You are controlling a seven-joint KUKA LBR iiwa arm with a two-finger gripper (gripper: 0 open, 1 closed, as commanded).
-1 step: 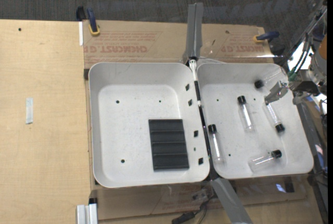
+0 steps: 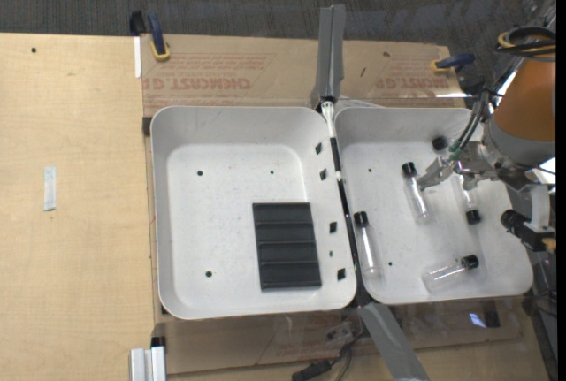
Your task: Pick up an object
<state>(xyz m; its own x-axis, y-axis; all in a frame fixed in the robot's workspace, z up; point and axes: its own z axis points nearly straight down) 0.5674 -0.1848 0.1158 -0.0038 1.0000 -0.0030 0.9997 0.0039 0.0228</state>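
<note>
From my end the gripper point(image 2: 449, 169) sits in the upper right part of the right bin point(image 2: 389, 127), and honestly I can't tell how it's set at this angle. Nothing's visibly in it. A clear vial point(image 2: 414, 189) lies just left of it, another vial point(image 2: 364, 240) sits along the bin's left wall, and a third vial point(image 2: 449, 271) is near the bottom edge. The left bin point(image 2: 177, 194) has a black ridged block point(image 2: 286, 245).
</note>
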